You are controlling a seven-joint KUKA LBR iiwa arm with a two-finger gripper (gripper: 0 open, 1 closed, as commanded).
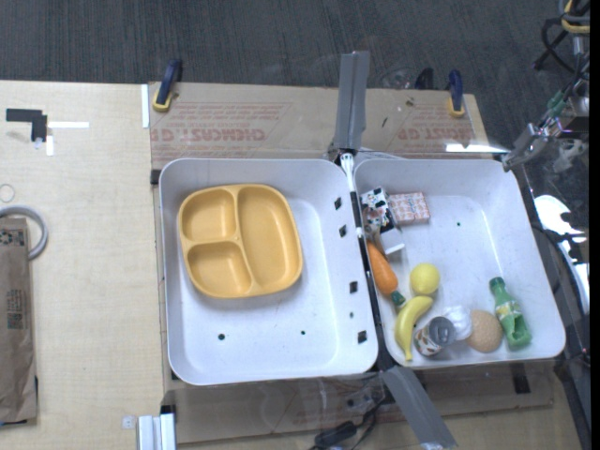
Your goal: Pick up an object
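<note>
The right bin (469, 237) holds several small objects. A pink box (408, 207) and a black-and-white carton (376, 210) lie near its back left corner. An orange carrot (382, 268) rests along the left wall, with a yellow lemon (425, 278) beside it. Along the front lie a banana (411, 319), a tin can (433, 337), a tan round object (485, 331) and a green bottle (510, 313). In the left bin (281, 345) sits a yellow divided plate (240, 241).
A grey divider bar (352, 101) runs between the bins at the back. Blue clamps (169, 82) (456, 92) hold cardboard behind the bins. A brown paper bag (14, 307) lies at the far left. Cables and metal fittings (558, 129) crowd the right edge.
</note>
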